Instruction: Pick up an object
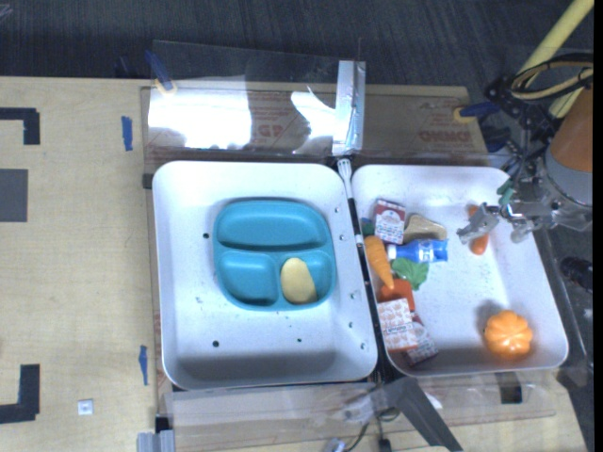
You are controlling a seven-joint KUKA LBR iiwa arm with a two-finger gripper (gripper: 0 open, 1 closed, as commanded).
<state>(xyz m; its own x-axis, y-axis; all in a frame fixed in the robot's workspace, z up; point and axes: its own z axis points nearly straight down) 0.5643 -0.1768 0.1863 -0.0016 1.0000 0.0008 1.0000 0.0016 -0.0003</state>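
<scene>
The gripper [482, 226] is over the right bin [556, 342], near its far right corner; whether it clasps the small orange piece [479, 245] just under it, I cannot tell. A shallow hold could let that piece slip during lifting.

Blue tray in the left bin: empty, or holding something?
Holding something. A yellow egg-shaped object sits in the lower right compartment of the blue tray; its other compartments look bare.

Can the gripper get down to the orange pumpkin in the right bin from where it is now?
Probably yes. The pumpkin sits alone near the front corner of the right bin, apart from the pile along the left wall. The gripper hangs over the same bin, with bare floor between them.
</scene>
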